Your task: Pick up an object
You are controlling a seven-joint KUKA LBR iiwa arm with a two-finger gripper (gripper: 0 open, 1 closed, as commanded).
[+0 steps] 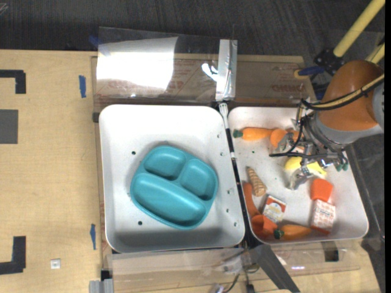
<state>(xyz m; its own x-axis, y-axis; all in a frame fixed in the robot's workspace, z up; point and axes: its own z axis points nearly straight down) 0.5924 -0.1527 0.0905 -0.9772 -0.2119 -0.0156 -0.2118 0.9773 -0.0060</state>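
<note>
Robot arm point(351, 96) reaching into the right bin point(360, 209), claw point(303, 174) low among a yellow toy point(295, 162), carrots point(256, 133) and small cartons point(323, 214), grip impossible to tell; teal divided plate point(174, 186) alone in the left bin point(116, 133).

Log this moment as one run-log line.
arm: over right bin | gripper: low among toys, by yellow item | grasp: unconfirmed | left bin: teal divided plate

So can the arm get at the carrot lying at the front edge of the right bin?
Probably yes. That carrot lies uncovered on top at the right bin's front edge, with the gripper just behind it; the close bin wall and neighbouring carton could crowd it.
</note>
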